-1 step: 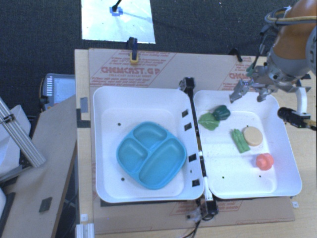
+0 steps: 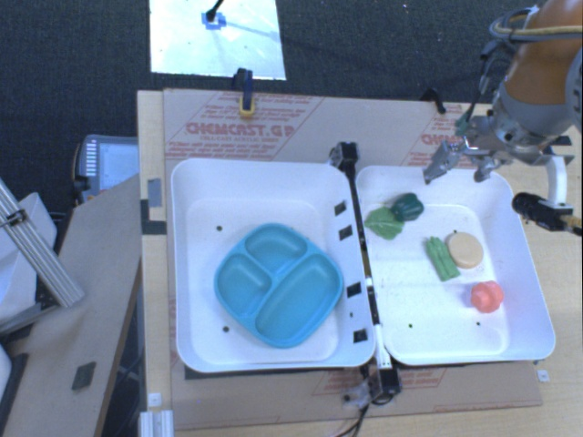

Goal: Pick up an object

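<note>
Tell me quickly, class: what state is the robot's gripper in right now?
Gripper: open, holding nothing, above the far edge of the right bin.

Two white bins: the left bin (image 2: pixel 196 208) contains a light blue sectioned plate (image 2: pixel 276 283); the right bin (image 2: pixel 524 299) contains a dark green item (image 2: pixel 407 207), a lighter green leaf-shaped item (image 2: pixel 383 223), a green ridged stick (image 2: pixel 442 258), a beige disc (image 2: pixel 465 249) and a pinkish-red item (image 2: pixel 486 296). Arm (image 2: pixel 545 57): orange band over grey. Bench board (image 2: pixel 301 121): pale tan with red lettering.
</note>
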Controlling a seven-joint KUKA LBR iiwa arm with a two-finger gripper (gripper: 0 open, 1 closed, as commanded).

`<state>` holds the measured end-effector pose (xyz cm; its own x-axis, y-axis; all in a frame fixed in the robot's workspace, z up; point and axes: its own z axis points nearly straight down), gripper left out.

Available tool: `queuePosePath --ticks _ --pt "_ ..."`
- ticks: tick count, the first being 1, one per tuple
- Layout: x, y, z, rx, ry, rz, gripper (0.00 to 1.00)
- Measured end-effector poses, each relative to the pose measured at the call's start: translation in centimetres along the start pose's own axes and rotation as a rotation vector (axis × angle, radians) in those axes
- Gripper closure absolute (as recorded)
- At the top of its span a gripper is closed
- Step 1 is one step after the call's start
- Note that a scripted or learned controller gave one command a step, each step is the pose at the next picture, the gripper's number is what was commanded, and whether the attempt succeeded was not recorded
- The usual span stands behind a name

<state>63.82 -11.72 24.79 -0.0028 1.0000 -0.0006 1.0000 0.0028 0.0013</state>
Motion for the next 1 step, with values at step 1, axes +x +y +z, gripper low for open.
queuePosePath --ticks 1 --pt "0.73 -0.28 4.49 0.002 0.0 -0.001 0.0"
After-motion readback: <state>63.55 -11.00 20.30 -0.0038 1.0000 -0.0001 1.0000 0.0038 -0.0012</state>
